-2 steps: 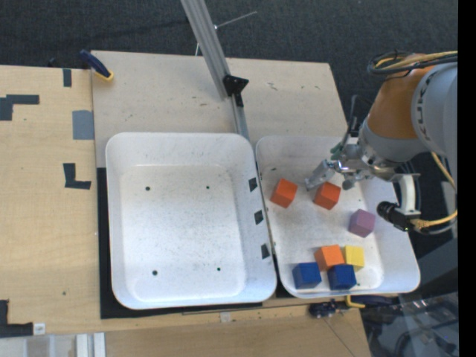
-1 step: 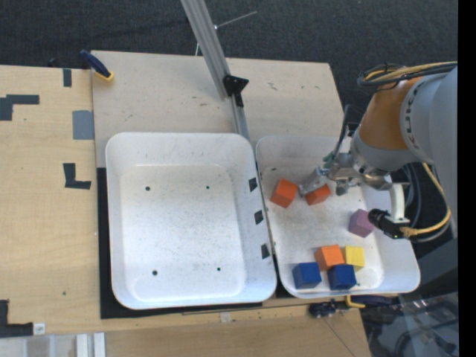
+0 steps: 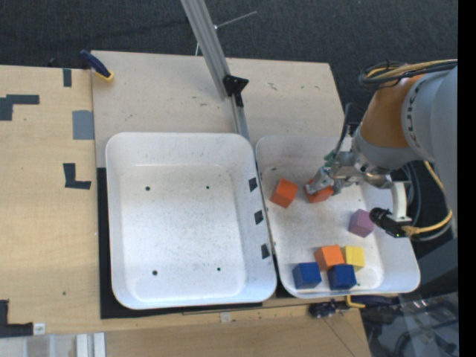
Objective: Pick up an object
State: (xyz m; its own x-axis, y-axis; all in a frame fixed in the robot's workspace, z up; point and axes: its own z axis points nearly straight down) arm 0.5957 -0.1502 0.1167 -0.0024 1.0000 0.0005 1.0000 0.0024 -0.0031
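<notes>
Arm (image 3: pixel 413 117), grey with an orange band, fills the right side and is cut off by the picture's edge, its wrist hiding part of the right bin (image 3: pixel 297 151). No writing or label can be read anywhere. The left bin (image 3: pixel 178 214) shows only dark specks on its white floor. Down at the wrist's end, the gripper (image 3: pixel 321 188) sits low in the right bin, and a small reddish-orange piece (image 3: pixel 320 194) shows at its tips; the tips are too small and blurred to tell whether they are apart or closed on it. An orange cube (image 3: pixel 283 193) lies just to the left of the claw, apart from it. A purple cube (image 3: pixel 361 222) lies nearer the bin's right wall. Along the near wall cluster two blue cubes (image 3: pixel 306 274) (image 3: pixel 342 277), an orange block (image 3: pixel 329 256) and a yellow cube (image 3: pixel 355 256).
</notes>
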